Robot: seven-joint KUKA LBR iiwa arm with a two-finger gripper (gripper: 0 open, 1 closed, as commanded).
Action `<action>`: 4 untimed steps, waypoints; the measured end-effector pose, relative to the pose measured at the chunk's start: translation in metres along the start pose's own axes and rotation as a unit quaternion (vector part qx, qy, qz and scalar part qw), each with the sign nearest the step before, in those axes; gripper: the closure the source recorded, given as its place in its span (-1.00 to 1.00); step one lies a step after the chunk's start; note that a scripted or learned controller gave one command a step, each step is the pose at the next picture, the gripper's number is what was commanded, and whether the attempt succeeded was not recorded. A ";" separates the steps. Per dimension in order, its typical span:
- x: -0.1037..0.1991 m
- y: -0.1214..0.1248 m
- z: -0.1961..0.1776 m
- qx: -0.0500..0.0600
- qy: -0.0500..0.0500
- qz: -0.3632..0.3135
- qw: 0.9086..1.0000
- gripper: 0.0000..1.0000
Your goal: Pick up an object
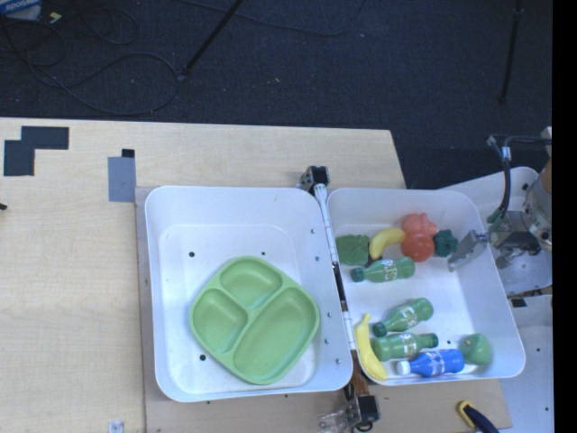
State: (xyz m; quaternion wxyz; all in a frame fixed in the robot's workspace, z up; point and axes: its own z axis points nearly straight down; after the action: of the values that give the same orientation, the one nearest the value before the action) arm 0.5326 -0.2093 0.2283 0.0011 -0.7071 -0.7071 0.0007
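Note:
The right bin holds several toys. A green pepper, a small banana, an orange-red tomato and a dark green piece lie along its back. Below them is a green bottle, lying on its side. Two more green bottles, a blue bottle, a green round fruit and a larger banana lie at the front. My gripper hangs at the bin's right rim, just right of the dark green piece, with nothing seen in it.
The left bin holds a light green divided plate. A clamp sits at the back where the bins meet. The wooden bench extends to the left, and a yellow-handled tool lies at the front right.

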 end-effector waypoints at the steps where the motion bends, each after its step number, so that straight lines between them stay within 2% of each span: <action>1: -0.004 -0.047 0.053 0.001 0.001 0.001 1.000 -1.00; 2: -0.004 -0.057 0.133 0.001 0.001 0.001 1.000 -1.00; 3: 0.038 -0.055 0.140 -0.002 0.000 0.000 1.000 -1.00; 4: 0.039 -0.055 0.131 0.000 0.003 0.002 1.000 1.00</action>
State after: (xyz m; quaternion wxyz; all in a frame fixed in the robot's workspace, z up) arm 0.4770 -0.1700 0.0980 0.0031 -0.7087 -0.7055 -0.0016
